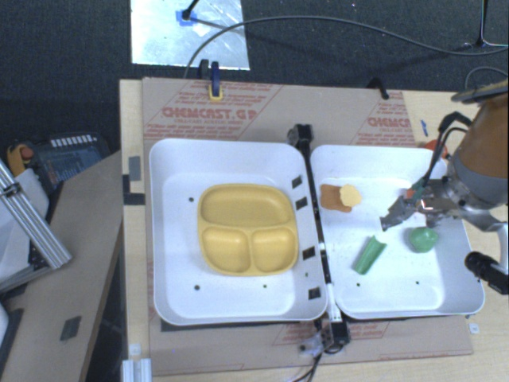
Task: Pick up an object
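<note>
Gripper [395, 216] hangs over the right bin [398, 293], reaching in from the right edge of the camera view, its dark fingers pointing left and slightly down toward the bin floor. The tips are small and blurred here, so how far the jaws stand apart cannot be told; nothing shows between them. Behind the fingers sits the grey wrist, with the orange band [487, 146] above it.

Three small things lie in the right bin. A green rounded lump [423, 239] rests just beside the gripper body, below and to its right. A green wedge-shaped piece [369, 255] lies tilted near the middle of the bin, just below and left of the fingertips, apart from them. An orange-brown piece with a yellow end [339, 196] lies near the bin's upper left corner, well apart from the gripper.

The left bin [171, 213] holds a yellow tray [245, 228] with 3 compartments, one wide one at the top and 2 smaller ones below.

Both bins sit side by side on a brown board [262, 110] printed with red lettering, itself on a pale bench. Beyond the board lie dark carpet, a shiny metal sheet [171, 22] and a cable [334, 24] running across. At the left edge stand a grey side table [64, 293] and some equipment.
</note>
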You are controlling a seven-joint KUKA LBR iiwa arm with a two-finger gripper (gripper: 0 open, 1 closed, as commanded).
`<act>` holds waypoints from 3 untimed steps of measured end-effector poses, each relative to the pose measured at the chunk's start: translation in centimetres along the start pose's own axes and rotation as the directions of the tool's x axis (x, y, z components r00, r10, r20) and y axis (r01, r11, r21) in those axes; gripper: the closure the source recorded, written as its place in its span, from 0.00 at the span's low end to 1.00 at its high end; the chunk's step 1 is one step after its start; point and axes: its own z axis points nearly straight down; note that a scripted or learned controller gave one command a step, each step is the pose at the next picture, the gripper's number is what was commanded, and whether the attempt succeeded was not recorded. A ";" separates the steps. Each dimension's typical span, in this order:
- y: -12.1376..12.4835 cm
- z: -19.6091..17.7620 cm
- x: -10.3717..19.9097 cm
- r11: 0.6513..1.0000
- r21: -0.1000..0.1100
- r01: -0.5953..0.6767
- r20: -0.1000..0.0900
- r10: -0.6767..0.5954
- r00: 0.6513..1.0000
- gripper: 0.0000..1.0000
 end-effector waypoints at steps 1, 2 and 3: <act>0.2 -0.5 0.0 1.000 -0.011 0.003 0.002 -0.003 1.000 0.00; 0.9 5.5 0.3 1.000 -0.006 0.001 0.001 -0.001 1.000 0.00; 1.1 11.8 0.2 1.000 -0.006 0.001 0.001 -0.001 1.000 0.00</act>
